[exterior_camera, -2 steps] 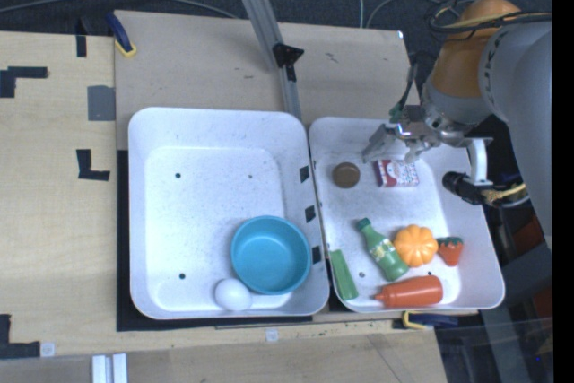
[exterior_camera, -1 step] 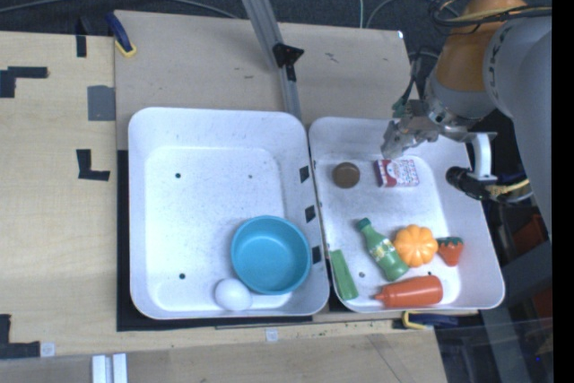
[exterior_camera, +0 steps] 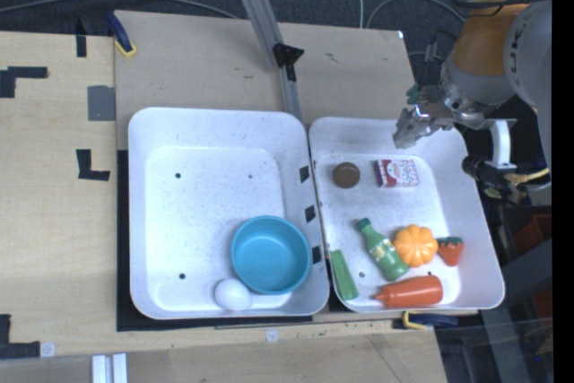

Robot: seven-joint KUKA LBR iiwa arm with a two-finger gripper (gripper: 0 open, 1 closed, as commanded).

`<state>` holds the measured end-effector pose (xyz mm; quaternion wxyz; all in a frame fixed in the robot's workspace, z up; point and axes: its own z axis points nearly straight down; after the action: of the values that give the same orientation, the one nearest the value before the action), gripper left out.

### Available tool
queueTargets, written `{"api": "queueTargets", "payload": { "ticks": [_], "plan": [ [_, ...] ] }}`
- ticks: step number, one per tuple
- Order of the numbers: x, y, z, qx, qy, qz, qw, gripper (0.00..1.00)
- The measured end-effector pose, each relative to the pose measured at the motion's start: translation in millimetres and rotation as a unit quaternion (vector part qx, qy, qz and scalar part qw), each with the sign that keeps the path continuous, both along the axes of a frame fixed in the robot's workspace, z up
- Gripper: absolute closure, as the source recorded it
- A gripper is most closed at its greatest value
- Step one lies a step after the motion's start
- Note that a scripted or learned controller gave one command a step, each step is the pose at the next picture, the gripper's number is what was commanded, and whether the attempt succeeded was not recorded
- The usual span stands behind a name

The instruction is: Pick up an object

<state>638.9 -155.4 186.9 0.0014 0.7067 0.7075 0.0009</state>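
2 bins: shallow white plastic trays side by side on the bench, left bin (exterior_camera: 161, 148) and right bin (exterior_camera: 475, 229).
Right bin, upper area: round brown disc (exterior_camera: 346, 175) near the left wall; small red-and-white carton (exterior_camera: 396, 172) lying flat just beside it to the right.
Right bin, lower area: green plastic bottle (exterior_camera: 381, 249) lying tilted, touching the orange toy pumpkin (exterior_camera: 415, 245); small red toy piece with a green top (exterior_camera: 450, 250) just right of the pumpkin; orange-red toy carrot-like piece (exterior_camera: 411, 291) lying along the front wall; flat green stick-shaped piece (exterior_camera: 342, 274) against the left wall.
Left bin: blue plastic bowl (exterior_camera: 270, 254), upright, at the front right; white ball (exterior_camera: 231, 293) touching its lower left edge.
Gripper (exterior_camera: 408, 132): over the upper right part of the right bin, above and right of the carton, apart from all objects.
Finger state: cannot tell; nothing visible in its grasp.
Arm: grey with orange band (exterior_camera: 489, 36), entering from the right.
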Motion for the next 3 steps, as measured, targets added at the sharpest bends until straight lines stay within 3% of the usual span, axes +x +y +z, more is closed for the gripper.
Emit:
{"api": "queueTargets", "payload": {
  "ticks": [1, 3],
  "plan": [
    [0.8, 0.5, 48.5, 0.0000, 0.000, 0.000, 1.0000, 1.00],
    [12.0, 112.4, 27.4, 0.0012, 0.003, 0.003, 1.0000, 1.00]
  ]
}}
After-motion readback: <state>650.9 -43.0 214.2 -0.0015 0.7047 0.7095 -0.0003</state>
